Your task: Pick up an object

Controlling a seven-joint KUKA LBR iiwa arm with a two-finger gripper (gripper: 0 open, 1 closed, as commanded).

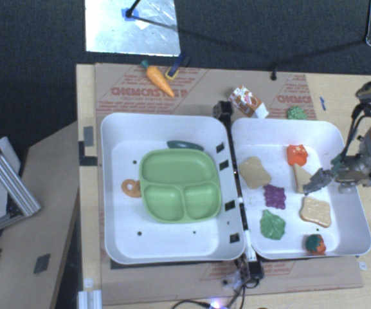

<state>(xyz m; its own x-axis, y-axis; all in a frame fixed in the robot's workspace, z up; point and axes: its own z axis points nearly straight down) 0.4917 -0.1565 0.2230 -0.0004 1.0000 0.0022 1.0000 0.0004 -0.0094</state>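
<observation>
I am hovering my fingers (315,183) low over the right bin (349,237), beside the pale wedge (300,176) and just above the toast slice (316,210) — whether they are parted or clenched I cannot tell. To do this well, I am thinking I should pick 1 target — the wedge looks closest — centre over it, and drop straight down, avoiding the orange piece (296,154).

The arm reaches in over the right edge of the right bin (351,172), its claw (315,183) hanging low above that bin's right half.
</observation>
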